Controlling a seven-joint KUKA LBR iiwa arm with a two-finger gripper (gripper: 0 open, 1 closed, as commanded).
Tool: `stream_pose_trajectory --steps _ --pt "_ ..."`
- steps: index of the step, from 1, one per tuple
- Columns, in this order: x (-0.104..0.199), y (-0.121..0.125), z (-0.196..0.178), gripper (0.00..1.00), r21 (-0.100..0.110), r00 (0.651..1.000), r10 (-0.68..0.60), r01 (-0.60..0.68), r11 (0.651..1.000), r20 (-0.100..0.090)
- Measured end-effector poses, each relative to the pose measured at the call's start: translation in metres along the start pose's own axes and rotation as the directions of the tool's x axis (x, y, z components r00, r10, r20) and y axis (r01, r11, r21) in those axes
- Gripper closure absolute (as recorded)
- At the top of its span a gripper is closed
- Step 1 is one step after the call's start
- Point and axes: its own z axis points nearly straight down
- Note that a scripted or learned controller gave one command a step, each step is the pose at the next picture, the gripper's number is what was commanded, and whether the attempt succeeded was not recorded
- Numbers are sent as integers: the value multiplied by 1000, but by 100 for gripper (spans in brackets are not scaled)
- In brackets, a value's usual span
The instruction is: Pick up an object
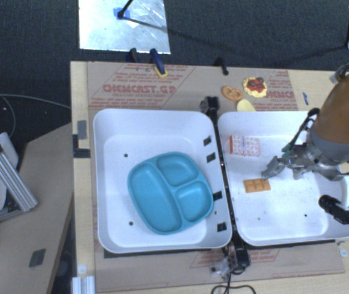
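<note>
An orange waffle-like block (257,185) lies flat on the floor of the right bin (284,219), near its middle. A small white card with red print (243,145) lies further back in the same bin. My gripper (274,168) hangs over the right bin, just right of and slightly behind the orange block, its grey fingers pointing left and down towards it. Nothing shows between the fingers, and a narrow gap seems to separate the tips.
The left bin (119,164) holds a blue divided plate (170,192). Behind the right bin, small toy foods lie on the cardboard: an orange cookie (231,93), a red-topped piece (255,86) and a pale yellow piece (245,105). A black clamp row runs between the bins.
</note>
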Motion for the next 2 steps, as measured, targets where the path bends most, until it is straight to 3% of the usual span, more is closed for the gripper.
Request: stream_pose_trajectory --steps 1,2 --pt "55 -39 -10 0 -15 1000 -8 8 1000 1" --pt "143 -56 -41 0 -19 1000 -15 15 1000 0"
